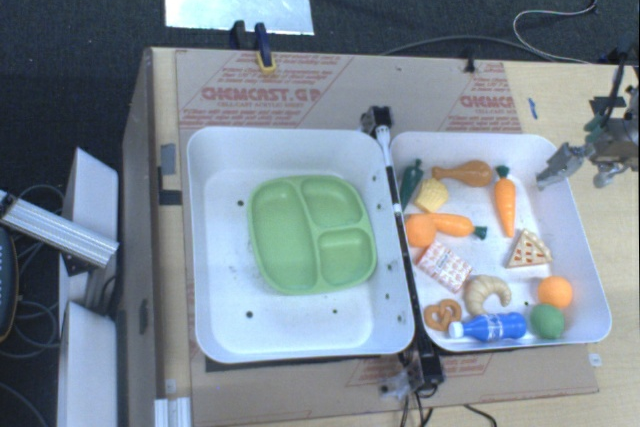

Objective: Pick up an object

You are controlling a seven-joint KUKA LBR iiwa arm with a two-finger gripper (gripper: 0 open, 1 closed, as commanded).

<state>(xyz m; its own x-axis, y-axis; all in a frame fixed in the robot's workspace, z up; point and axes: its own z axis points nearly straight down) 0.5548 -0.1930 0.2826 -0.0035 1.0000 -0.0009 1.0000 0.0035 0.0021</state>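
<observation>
At the frame's right edge the grey two-finger gripper (578, 165), jaws apparently spread and empty, hangs just right of the upright orange plastic carrot (506, 203), whose long axis runs top-to-bottom.

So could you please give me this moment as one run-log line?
gripper: over right white bin's far right rim | holding: nothing seen | green sectioned plastic plate: in left white bin | toy food: right bin

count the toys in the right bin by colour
orange: 4 – carrot, second carrot, round fruit, ball
brown/tan: 3 – drumstick, croissant, pretzel
green: 2 – pepper, ball
yellow: 1 – wedge
blue: 1 – bottle
mixed: 2 – pizza slice, pink packet
total: 13
</observation>
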